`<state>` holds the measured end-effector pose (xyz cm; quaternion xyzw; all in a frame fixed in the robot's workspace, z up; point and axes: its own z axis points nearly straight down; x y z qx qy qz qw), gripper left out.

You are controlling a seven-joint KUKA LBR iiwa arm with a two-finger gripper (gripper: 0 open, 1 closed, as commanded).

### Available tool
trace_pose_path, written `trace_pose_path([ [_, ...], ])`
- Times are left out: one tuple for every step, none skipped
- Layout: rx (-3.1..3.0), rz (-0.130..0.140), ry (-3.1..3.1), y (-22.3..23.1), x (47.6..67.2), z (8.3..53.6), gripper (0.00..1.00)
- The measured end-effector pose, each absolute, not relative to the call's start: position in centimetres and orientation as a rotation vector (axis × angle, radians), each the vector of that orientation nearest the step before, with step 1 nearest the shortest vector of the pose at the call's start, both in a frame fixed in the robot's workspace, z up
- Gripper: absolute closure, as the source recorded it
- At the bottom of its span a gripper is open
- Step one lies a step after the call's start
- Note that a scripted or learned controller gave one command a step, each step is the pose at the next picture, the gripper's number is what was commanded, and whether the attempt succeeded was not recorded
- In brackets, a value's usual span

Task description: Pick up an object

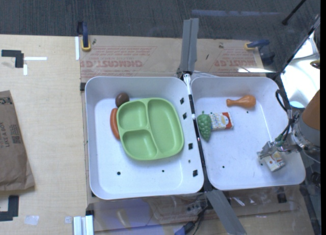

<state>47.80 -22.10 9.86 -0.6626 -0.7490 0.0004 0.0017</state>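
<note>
In the right bin [239,175] lie an orange toy drumstick [241,101] near the back, a small white and orange packet [220,121] and a green bumpy toy vegetable [205,126] against the left wall. My gripper [271,157] hangs low over the bin's front right corner, well away from these objects. Nothing shows between its fingers. The left bin [142,178] holds a green divided plate [150,127], with a brown round item [122,99] and an orange sausage-like item [114,123] tucked at its left side.
A metal divider [189,51] runs between the bins at the back. Cardboard [132,61] lies behind the bins. A brown paper bag [12,142] rests on the wooden bench at far left.
</note>
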Motion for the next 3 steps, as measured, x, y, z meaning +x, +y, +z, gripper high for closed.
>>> trace_pose_path([
  [-2.086, 0.002, -2.348, -10.9, 49.9, 22.3, 1.0],
  [-2.352, 0.005, -2.082, -12.6, 47.8, 23.8, 1.0],
  [-2.347, 0.011, -2.087, -12.6, 47.9, 24.5, 1.0],
])
